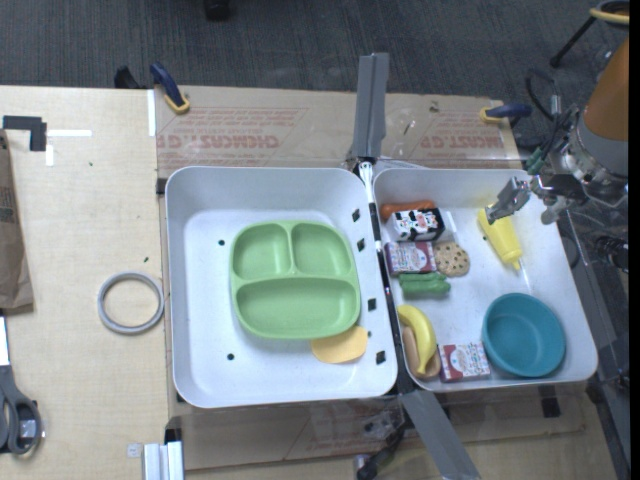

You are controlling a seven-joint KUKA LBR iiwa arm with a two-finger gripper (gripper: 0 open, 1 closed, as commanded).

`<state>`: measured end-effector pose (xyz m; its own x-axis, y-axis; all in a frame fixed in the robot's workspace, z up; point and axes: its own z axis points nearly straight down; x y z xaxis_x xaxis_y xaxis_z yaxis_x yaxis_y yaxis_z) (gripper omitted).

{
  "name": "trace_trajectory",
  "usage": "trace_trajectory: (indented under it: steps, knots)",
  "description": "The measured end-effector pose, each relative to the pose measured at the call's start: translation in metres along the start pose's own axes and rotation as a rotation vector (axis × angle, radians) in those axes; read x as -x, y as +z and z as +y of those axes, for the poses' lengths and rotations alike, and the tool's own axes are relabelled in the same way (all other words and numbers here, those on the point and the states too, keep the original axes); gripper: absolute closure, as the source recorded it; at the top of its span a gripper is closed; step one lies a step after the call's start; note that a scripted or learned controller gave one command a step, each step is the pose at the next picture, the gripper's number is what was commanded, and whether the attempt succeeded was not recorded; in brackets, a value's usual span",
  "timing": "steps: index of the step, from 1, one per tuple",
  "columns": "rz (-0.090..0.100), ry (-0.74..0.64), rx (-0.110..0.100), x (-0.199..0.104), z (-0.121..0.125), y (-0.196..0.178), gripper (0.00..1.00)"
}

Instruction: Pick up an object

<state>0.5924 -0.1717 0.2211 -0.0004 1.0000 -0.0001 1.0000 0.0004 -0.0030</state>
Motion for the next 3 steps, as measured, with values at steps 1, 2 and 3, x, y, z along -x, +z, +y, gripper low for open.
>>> trace_trajectory:
  steps: [1, 2, 3]
  knots:
    - [-0.002, -0.110, 0.004, 0.0236, 0.0529, 0.1286, 0.00]
    - [-0.003, -0.112, 0.005, 0.0239, 0.0532, 0.1193, 1.00]
    - [-0.003, -0.112, 0.005, 0.0238, 0.0532, 0.1194, 0.00]
